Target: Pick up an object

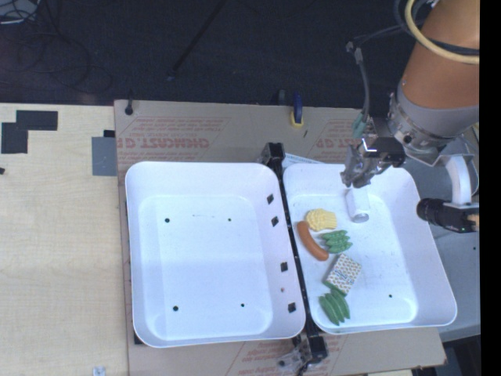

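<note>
The gripper (358,177) hangs over the back of the right bin (423,241), and I honestly can't tell if it's grasping anything. Just below it lies a small white cylinder (359,207), probably light, stiff and a bit slick, so I'd pinch it across the middle. It's plain white and blends into the bin, with the corn (320,219) close by.

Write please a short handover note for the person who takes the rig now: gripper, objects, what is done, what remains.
Gripper: above the far part of the right bin, near a small white cylinder; nothing seen between its fingers.
Objects, all in the right bin: corn, orange sausage, two green pea pods, patterned block.
Done: nothing picked yet.
Left: grasp one object and lift it.
</note>
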{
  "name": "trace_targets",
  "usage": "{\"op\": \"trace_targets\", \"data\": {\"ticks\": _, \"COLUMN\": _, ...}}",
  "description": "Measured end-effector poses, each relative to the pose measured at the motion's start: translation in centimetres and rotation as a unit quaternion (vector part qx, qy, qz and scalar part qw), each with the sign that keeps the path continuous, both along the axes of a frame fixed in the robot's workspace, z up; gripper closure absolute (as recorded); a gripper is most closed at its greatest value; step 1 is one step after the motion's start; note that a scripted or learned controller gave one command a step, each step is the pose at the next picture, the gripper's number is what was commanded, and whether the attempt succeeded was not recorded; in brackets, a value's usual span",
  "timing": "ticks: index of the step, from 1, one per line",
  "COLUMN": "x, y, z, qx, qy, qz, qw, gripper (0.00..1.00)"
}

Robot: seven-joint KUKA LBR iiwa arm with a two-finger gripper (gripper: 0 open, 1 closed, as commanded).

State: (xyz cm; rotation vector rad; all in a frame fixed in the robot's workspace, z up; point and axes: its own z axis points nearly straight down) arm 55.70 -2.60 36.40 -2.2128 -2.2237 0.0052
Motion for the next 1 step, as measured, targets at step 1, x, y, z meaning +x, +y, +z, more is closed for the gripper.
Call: {"op": "trace_targets", "data": {"ticks": 1, "x": -3.55, "y": 2.94, "z": -4.07, "qx": -0.0001, "qy": 0.001, "qz": -0.001, "qw": 1.0, "gripper": 1.0}}
